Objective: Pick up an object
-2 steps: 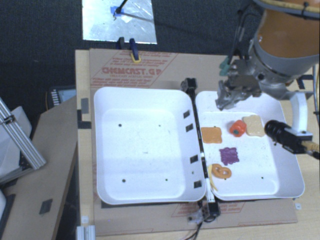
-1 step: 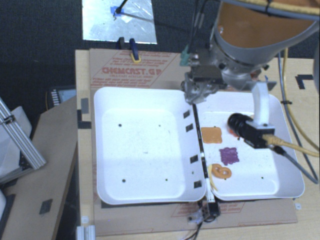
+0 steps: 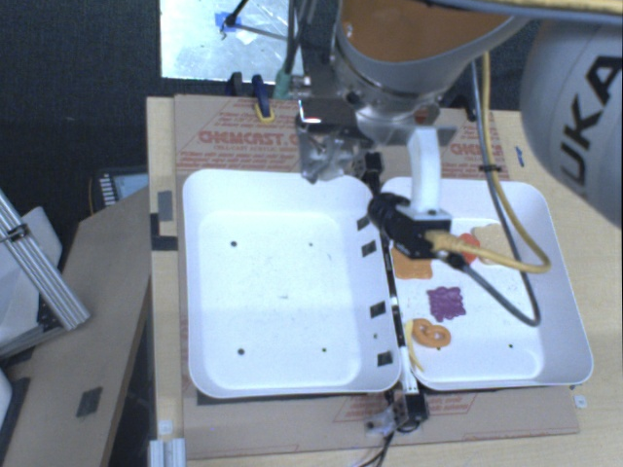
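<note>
Purple piece (image 3: 447, 303), small, flat and ragged-edged, lies in the right-hand bin (image 3: 531, 343), near the wall it shares with its neighbour. It is about as wide as it is long, so it shows no clear heading. Just below it sits an orange pretzel-shaped ring (image 3: 431, 335), its long axis slanting down to the right. The arm (image 3: 419, 27) hangs wrist-down over the far side of the surface, with the hand (image 3: 329, 157) above the far rim of the left bin (image 3: 273, 290). Whether the hand is open or closed cannot be told.

Bare floor of left bin (image 3: 282, 290) open on the near side of the gripper (image 3: 326, 166). Right of it, blocked by purple piece (image 3: 447, 303), orange ring (image 3: 431, 335), orange scrap (image 3: 414, 267).
</note>
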`<state>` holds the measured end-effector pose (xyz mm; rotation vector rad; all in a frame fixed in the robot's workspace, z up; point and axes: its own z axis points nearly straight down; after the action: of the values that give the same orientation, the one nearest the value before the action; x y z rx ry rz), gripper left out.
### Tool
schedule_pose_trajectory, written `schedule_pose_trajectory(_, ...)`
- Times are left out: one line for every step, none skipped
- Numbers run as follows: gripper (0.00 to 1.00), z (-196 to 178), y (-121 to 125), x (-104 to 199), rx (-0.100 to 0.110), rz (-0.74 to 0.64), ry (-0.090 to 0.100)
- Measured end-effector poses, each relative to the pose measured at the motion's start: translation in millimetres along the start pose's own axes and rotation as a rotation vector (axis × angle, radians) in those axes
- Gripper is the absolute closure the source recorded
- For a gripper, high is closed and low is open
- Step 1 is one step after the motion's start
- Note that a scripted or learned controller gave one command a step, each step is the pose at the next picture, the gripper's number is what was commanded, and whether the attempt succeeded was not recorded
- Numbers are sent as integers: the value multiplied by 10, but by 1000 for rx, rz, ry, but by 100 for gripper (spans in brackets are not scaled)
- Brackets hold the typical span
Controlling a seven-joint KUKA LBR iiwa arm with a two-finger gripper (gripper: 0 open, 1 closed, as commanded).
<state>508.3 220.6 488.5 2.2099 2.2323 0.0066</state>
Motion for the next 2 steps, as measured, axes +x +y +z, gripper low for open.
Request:
schedule_pose_trajectory(100,-492,573,139,-6,7,0)
schedule_pose_trajectory(100,-477,69,-818,1,17,-3)
